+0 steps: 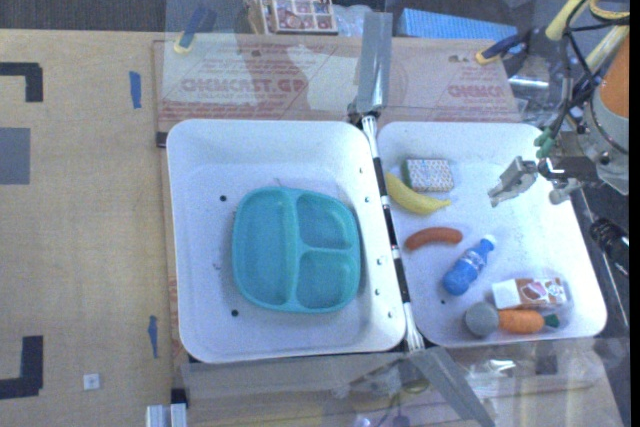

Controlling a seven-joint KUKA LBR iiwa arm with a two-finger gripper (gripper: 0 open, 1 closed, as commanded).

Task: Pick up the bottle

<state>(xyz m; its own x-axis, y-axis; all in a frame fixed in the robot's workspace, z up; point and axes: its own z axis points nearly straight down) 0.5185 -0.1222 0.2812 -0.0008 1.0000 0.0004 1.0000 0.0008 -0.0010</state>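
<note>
Starting at the near edge of the right bin (590,315), we found a grey round object (481,319) beside a toy carrot (521,321), with a small printed carton (530,293) just behind them. A little farther in lay the blue bottle (468,267), on its side, its white cap pointing up and to the right. It was untouched on the bin floor, so we judged the pick not yet begun: reaching, closing and lifting were all left to do. Just left of it lay a toy sausage (433,237), and beyond that a banana (415,198) and a small patterned box (430,175).

Farther back and to the right, the gripper (535,183) hung over the far right part of the same bin, its two fingers spread apart with nothing between them. The bottle lay nearer the camera and to the left of the gripper, apart from it, with bare bin floor between them. By our reckoning the arm had to travel left and toward the near edge, then descend.

In the left bin (190,215) sat a teal divided plate (297,250).
</note>
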